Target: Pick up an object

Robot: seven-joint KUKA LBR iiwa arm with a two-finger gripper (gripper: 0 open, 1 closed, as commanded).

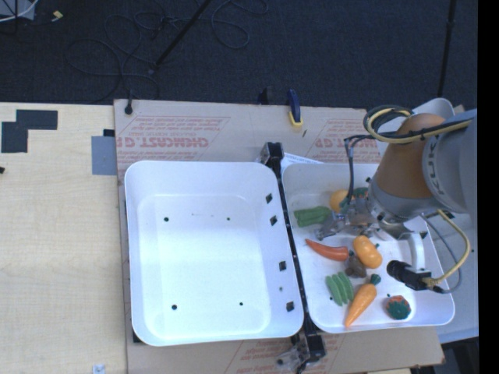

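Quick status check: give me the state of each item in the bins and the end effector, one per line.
End effector: low in the right bin, finger state unclear.
Green pepper: lying flat, beside the end effector.
Red chili: lying loose.
Carrot: lying slanted near the front wall.
Orange fruit: resting free.
Right bin: holds the toys.
Left bin: level on the bench.

Grey arm (448, 166) reaching in from right, orange-banded wrist angled down, pincer (348, 220) lowered

White bins (140, 209), orange carrot (359, 304), red chili (327, 249), green pepper (312, 216).
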